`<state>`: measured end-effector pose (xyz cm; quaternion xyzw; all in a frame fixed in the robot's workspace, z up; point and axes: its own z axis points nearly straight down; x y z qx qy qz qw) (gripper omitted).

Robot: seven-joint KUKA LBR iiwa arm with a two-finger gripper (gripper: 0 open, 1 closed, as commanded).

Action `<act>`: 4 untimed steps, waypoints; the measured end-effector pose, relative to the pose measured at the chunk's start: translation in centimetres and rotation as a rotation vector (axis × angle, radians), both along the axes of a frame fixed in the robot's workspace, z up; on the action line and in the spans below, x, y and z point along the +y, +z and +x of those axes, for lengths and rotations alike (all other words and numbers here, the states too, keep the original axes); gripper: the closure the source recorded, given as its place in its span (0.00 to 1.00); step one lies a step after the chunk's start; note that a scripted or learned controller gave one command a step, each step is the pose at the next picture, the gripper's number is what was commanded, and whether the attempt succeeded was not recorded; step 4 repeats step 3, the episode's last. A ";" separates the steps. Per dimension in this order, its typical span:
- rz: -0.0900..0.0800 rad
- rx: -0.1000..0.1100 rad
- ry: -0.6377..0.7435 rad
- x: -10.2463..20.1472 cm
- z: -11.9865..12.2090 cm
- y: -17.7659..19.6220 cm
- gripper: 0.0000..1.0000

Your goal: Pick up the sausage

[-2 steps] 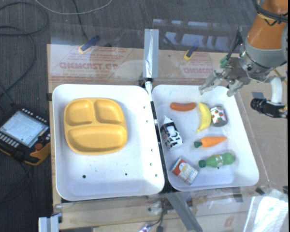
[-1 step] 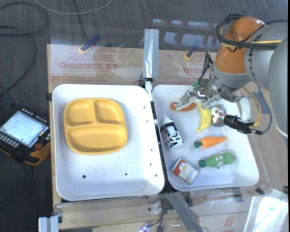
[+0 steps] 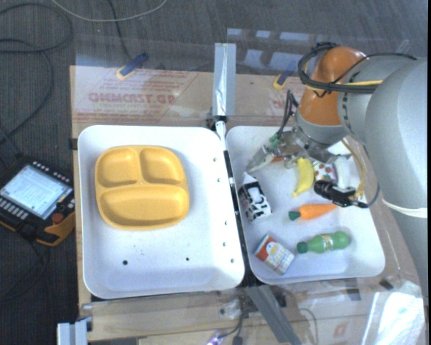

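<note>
My gripper point(image 3: 267, 155) is low over the far left part of the right bin point(image 3: 366, 264), just left of a yellow banana point(image 3: 303, 175). A small reddish piece point(image 3: 279, 159) peeks out right beside the gripper; it may be the sausage, but most of it is hidden. I cannot see anything held.
In the right bin lie a black-and-white carton point(image 3: 255, 200), an orange carrot point(image 3: 316, 211), a green bottle point(image 3: 323, 243), an orange-red carton point(image 3: 274, 254) and a white-and-red packet point(image 3: 327, 169). A yellow divided plate point(image 3: 141, 186) sits in the left bin point(image 3: 158, 264).
</note>
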<state>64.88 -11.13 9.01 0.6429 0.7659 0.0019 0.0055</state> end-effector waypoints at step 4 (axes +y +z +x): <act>0.004 0.011 0.113 -1.7 -6.5 12.2 1.00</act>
